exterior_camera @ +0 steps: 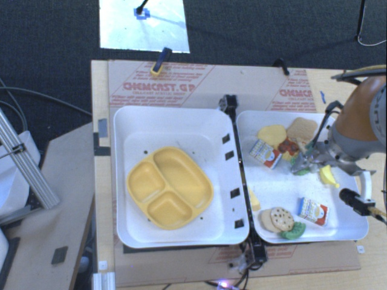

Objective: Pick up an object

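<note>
While the gripper (304, 164) sits low in the right bin (344, 222) among the toy food, I cannot tell how its fingers stand. Touching or just beside it: a green piece (300, 169) and a yellow banana (328, 176). I count two small cartons (265, 153) (312, 211), one cookie (277, 219), one bread slice (302, 127). Left bin (139, 125) holds one yellow divided tray (170, 187).

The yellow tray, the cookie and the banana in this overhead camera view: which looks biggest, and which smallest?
1. Yellow tray, by far the largest.
2. Cookie.
3. Banana, though the claw's arm partly hides it, so cookie versus banana is unsure.
</note>
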Available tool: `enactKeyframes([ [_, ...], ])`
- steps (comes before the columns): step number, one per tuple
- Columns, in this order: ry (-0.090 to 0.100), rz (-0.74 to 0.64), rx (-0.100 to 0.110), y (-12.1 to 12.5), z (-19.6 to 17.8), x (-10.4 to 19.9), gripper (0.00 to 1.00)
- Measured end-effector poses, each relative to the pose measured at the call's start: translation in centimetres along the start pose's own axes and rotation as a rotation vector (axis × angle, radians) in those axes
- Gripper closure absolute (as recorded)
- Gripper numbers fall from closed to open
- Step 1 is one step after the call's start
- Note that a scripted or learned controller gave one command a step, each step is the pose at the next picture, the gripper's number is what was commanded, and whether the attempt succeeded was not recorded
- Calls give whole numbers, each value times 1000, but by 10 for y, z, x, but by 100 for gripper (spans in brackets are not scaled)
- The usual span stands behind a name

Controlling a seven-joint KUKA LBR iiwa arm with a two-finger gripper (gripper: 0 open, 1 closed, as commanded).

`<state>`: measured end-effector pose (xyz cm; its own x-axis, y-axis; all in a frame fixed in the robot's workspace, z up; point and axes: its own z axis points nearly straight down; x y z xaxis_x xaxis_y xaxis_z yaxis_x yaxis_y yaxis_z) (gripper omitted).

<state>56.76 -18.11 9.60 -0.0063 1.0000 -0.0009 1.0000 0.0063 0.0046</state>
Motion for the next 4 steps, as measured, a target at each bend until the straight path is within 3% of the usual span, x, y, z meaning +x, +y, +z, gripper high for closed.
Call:
enactKeyframes([
  [1, -3, -2, -12, 54, -120, 12, 100],
  [2, 1, -7, -7, 102, -173, 93, 100],
  [3, 2, 0, 10, 101, -82, 103, 100],
  [4, 2, -1, 3, 98, -91, 133, 100],
])
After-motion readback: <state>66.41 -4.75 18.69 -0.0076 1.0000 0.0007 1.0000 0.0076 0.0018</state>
